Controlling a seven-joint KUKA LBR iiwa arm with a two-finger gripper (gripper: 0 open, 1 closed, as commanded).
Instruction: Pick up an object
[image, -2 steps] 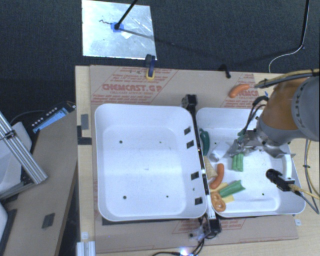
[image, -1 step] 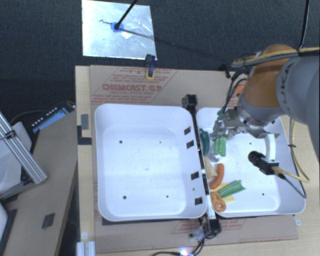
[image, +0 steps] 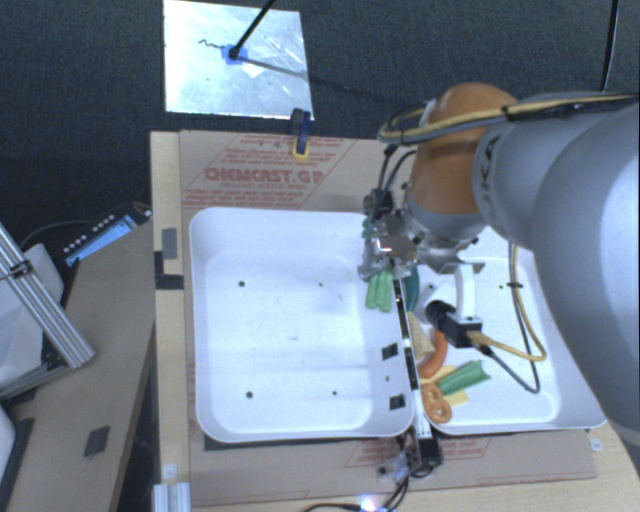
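My gripper hangs over the right rim of the left bin, just beside the divider between the two bins. A light green object sticks out from between its silver fingers, and the gripper is shut on it. The object's lower end points down toward the left bin's floor. The arm's orange band and grey wrist hide the back part of the right bin.
Near the right bin's front left corner lie an orange piece, a dark green object, an orange ring and a small yellow piece. A yellow cable loops over that bin. Cardboard lies under both bins.
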